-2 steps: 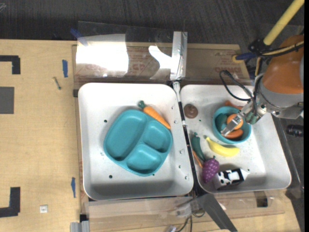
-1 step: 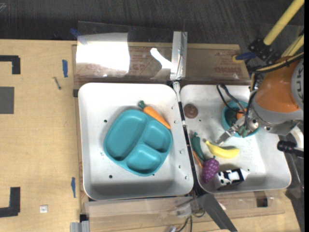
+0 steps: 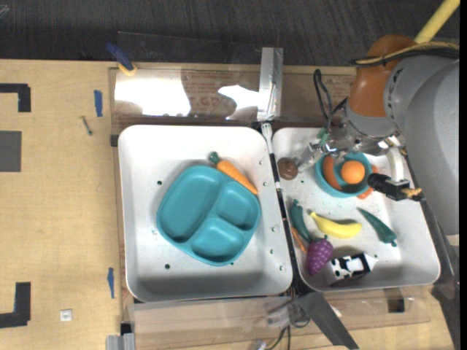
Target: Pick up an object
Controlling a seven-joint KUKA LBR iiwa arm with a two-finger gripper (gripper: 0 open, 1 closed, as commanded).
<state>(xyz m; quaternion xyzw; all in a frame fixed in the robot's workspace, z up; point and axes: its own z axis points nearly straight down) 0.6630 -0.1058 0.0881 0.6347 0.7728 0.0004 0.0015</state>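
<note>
**Jaws low at the back of the right bin**

Down at the far end of the right bin, the jaws hang among dark cables and metal fittings below the arm's orange band; whether they stand wide or narrow I cannot tell, and nothing is seen between them. No brand, label or writing can be read anywhere.

Just beside them, toward the front, sits a small round teal bowl with an orange ball in it, smooth and matte. Left of the bowl, near the bin's inner wall, lies a little brown rounded piece. Further forward lie a glossy yellow banana, curved, a dark green pod-like piece to its right, and a green and orange slender piece along the left wall. Nearest the front rim are a knobbly purple grape bunch and a black-and-white toy, close together.

Both bins are shallow, white, hard-looking, with rounded corners and small dark holes. The left bin holds a teal divided plate, three compartments, smooth plastic. An orange carrot with a green top rests on its far rim.

Around them the bench is pale wood, marked with black corner brackets and bits of blue tape.
</note>
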